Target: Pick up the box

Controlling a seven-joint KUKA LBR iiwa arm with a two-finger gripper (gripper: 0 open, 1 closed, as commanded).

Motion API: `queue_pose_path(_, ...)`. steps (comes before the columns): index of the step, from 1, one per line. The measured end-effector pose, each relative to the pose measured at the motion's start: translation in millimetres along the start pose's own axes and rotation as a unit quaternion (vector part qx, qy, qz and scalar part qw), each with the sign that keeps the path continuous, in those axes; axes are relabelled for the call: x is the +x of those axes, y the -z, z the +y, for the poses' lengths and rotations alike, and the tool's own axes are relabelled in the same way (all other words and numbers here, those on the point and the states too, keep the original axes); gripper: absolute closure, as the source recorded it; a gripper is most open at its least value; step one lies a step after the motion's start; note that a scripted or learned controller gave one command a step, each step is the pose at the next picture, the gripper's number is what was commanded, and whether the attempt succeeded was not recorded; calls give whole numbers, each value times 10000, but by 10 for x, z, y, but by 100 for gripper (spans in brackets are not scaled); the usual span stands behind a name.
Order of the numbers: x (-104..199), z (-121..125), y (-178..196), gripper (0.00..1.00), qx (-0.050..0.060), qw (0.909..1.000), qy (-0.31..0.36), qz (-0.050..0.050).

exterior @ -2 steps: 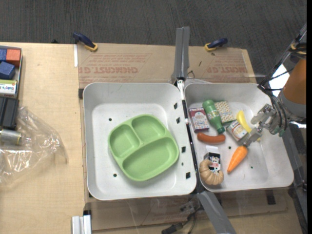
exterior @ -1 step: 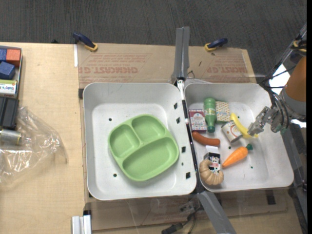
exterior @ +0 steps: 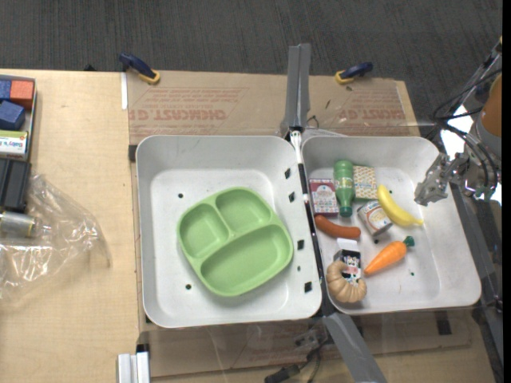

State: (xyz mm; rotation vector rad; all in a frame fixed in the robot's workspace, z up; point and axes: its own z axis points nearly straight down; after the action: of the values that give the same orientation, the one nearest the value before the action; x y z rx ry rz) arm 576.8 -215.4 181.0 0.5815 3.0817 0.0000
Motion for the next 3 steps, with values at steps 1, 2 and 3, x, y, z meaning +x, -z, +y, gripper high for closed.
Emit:
queue_pose_path(1, -528, 142, 364, 100, -6, 9856, 1693, -6)
queue_pose_path(2, -542, 145, 466, 100, -13, 9858, 1676, -38)
queue_pose_path(3, -556, 147, 569, 100, -20, 9861, 1660, -71)
